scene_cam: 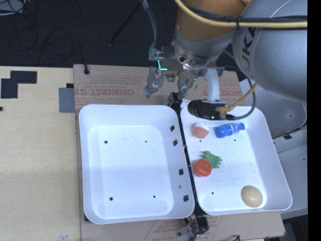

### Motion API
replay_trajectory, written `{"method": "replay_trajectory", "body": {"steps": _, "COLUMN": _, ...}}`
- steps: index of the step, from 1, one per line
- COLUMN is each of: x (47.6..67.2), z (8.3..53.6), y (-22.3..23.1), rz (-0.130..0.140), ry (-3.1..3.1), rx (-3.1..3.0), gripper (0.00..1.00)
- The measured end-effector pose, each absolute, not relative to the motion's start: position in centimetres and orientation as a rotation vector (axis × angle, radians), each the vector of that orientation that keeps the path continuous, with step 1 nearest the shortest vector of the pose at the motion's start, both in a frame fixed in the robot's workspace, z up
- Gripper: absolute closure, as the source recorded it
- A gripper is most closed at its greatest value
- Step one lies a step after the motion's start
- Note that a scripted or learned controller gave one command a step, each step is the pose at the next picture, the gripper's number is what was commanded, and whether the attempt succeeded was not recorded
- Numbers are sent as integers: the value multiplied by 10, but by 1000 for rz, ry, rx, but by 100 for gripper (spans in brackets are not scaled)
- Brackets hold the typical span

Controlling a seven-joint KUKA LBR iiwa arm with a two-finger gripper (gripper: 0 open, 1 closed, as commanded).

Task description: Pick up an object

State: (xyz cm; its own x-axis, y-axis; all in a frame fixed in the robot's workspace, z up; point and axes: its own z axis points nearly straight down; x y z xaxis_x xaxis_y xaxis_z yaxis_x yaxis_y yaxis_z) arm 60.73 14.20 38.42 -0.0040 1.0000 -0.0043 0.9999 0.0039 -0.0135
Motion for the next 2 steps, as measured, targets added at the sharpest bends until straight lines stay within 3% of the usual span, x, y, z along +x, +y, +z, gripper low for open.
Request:
{"method": "replay_trajectory", "body": {"steps": 1, "x": 608, "z": 393, "y": 142, "rz": 25, "ry": -2222, "rx": -2209, "gripper": 100}}
{"method": "replay_trajectory", "body": {"steps": 2, "x": 608, "z": 393, "y": 142, "rz": 26, "ry": -2222, "rx": -2209, "gripper": 0}}
